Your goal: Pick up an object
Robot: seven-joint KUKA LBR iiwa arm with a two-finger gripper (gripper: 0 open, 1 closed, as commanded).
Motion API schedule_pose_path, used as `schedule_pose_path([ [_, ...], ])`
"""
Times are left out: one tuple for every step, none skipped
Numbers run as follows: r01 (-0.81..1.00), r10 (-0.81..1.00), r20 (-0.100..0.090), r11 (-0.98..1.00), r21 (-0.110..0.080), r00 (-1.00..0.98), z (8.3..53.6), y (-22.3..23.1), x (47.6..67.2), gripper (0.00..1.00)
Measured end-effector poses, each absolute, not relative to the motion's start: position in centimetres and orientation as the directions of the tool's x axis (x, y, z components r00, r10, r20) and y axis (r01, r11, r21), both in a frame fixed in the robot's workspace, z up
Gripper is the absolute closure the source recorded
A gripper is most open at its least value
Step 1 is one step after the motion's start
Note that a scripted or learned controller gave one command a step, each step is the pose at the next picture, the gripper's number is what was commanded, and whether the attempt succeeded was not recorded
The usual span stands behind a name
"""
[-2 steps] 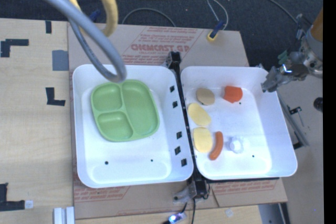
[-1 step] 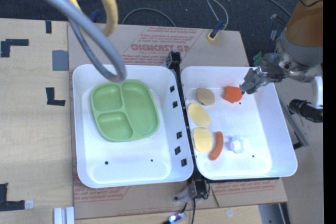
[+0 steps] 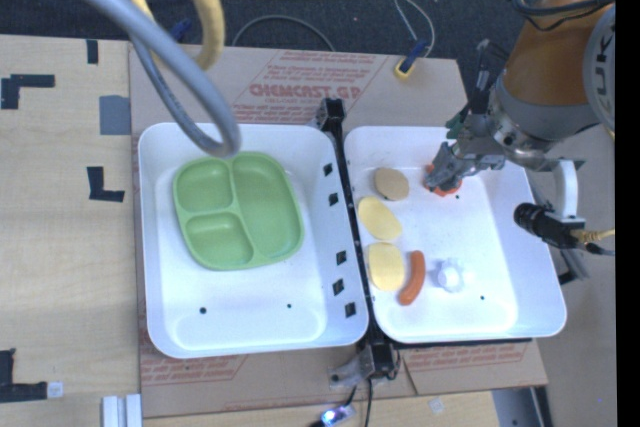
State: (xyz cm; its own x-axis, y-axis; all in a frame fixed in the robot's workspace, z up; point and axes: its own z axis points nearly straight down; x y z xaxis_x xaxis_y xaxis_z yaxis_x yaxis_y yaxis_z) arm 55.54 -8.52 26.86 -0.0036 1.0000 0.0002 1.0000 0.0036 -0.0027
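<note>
The grey arm with its orange band reaches in from three o'clock, and its claw (image 3: 445,173) hangs low over the upper part of the right shallow white plastic bin (image 3: 505,245). A small orange-red object (image 3: 443,183) sits at the claw's tip, but whether it is pinched between the fingers or lying on the bin floor under them cannot be told, nor whether the claw is open or closed.

Just beside the claw, at nine o'clock from it, lies a round tan biscuit-like piece (image 3: 392,183). At six o'clock from that come two pale yellow oval pieces (image 3: 380,218), one below the other, with an orange-red sausage-shaped toy (image 3: 413,277) touching the lower one and a small clear crumpled object (image 3: 447,275) near it.

The left shallow white plastic bin (image 3: 165,315) holds a light green three-compartment plastic tray (image 3: 238,210).
</note>
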Motion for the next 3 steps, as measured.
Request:
schedule_pose_path([
  [1.0,1.0,0.001,0.005,-0.004,-0.005,25.4,-2.5,54.5,1.0],
  [1.0,1.0,0.0,0.006,-0.004,-0.006,24.5,3.1,54.9,1.0],
  [1.0,1.0,0.001,0.007,-0.002,-0.007,24.8,8.5,54.0,1.0],
])
